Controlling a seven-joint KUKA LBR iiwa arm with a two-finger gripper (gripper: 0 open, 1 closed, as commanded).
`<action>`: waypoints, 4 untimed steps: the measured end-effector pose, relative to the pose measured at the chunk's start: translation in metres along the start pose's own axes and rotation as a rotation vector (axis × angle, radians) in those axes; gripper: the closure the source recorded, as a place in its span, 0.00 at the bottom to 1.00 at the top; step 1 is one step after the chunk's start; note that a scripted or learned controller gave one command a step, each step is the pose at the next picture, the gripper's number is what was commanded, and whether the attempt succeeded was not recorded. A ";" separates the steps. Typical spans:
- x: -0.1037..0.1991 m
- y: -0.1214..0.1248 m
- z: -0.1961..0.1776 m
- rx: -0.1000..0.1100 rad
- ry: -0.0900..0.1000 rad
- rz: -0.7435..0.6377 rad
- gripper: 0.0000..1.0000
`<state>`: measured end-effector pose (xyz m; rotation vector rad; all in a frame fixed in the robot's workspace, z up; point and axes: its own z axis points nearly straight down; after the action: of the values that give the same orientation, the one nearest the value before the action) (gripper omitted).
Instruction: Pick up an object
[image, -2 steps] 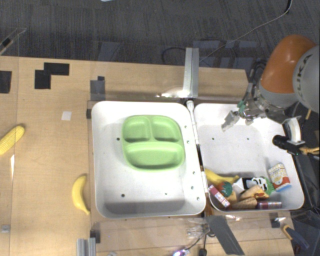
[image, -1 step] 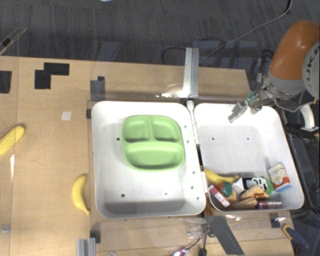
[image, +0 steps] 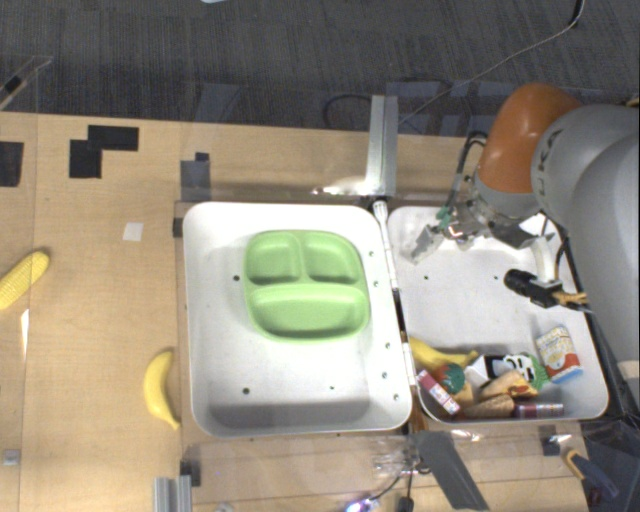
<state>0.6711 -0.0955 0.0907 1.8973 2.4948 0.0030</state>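
The arm's jaws (image: 432, 240) hung over the bare far end of the right white bin (image: 470, 275), and I could not tell whether they were released or clenched. The search step seemed in hand: the candidate objects, a yellow toy banana (image: 440, 354) and a small red-labelled can (image: 558, 352), lay heaped at the near end. The next move called for travelling there and descending.

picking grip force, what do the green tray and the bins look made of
Green divided tray: likely moulded plastic, matte, with soft rounded compartment edges and even colour. Left bin and right bin: probably smooth white plastic, slightly glossy, with faint sheen at the rims.
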 end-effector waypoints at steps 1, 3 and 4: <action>-0.054 -0.015 -0.055 -0.003 0.001 0.036 0.00; -0.037 -0.015 0.003 0.017 0.008 -0.362 0.00; -0.017 -0.009 0.002 0.012 -0.007 -0.220 0.00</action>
<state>0.6672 -0.1144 0.0886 1.6125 2.6896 -0.0202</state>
